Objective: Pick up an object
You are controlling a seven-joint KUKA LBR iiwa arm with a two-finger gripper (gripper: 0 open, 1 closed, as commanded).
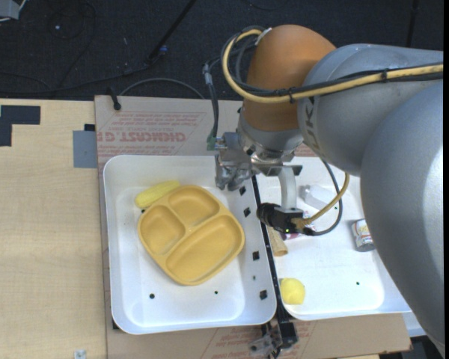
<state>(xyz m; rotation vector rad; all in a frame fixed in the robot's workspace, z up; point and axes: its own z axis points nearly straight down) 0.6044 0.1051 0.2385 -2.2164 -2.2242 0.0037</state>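
Note:
A yellow divided plate (pixel 191 234) lies in the left bin (pixel 127 305), with a yellow banana-shaped piece (pixel 156 193) tucked at its upper left edge. In the right bin (pixel 337 305) a yellow lump (pixel 292 291) rests near the front left corner, and a small can (pixel 362 234) lies toward the right. A brownish item (pixel 280 244) sits beside the divider under a black part of the tool. My gripper (pixel 258 189) hangs low over the divider between the two bins, near the plate's upper right edge. Nothing is visibly held in it.
The big grey arm (pixel 389 140) covers the right bin's far right part. A white piece (pixel 315 197) lies near the back of the right bin. Cardboard (pixel 157 129) lies under both bins, and a wooden bench top (pixel 37 238) spreads to the left.

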